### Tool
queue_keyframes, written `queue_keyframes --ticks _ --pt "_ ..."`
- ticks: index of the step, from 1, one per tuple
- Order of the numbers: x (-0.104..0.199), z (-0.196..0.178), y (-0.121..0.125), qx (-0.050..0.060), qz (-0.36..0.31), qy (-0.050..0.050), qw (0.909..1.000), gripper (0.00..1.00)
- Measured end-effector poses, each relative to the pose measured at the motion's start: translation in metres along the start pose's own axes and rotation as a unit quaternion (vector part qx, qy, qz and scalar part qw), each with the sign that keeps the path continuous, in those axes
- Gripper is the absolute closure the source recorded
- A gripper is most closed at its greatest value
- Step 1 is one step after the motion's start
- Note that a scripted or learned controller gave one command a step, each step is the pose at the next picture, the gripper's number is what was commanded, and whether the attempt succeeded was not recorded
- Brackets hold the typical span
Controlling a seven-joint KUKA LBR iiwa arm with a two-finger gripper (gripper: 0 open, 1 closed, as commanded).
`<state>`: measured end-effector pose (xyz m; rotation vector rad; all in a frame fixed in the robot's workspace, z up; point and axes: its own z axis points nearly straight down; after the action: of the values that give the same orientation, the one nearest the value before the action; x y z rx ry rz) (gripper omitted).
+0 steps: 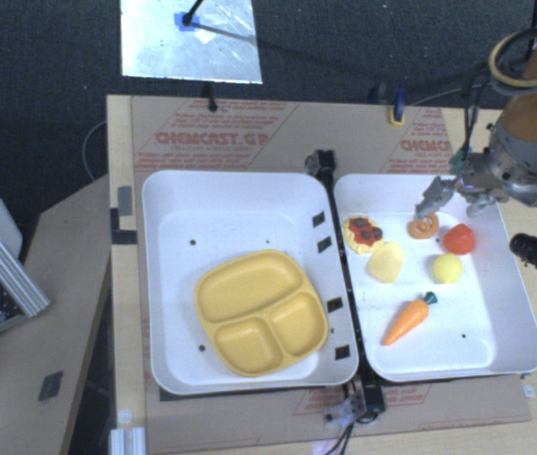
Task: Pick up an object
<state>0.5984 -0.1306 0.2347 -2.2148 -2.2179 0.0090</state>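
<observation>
Claw (456, 197), fingers spread apart, hovered over the right bin (505, 349) near its far edge, beside a small round orange toy (423, 226); a smooth plastic carrot (408, 319) lay nearer the front.

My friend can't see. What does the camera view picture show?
A grey robot gripper hovers over the right white bin, near a small round orange toy. That bin also holds a plastic carrot, red tomato and yellow lemon. The left bin holds a yellow divided tray.
</observation>
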Motion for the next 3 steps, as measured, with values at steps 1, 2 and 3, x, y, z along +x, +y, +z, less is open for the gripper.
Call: queue_keyframes --ticks 1,2,3 --pt "0.0 -0.006 0.002 -0.005 -0.001 -0.001 1.0 0.0" --pt "0.009 0.049 -0.001 -0.004 -0.001 0.0 1.0 0.0" --pt "0.009 0.108 -0.008 -0.003 0.0 0.0 1.0 0.0"
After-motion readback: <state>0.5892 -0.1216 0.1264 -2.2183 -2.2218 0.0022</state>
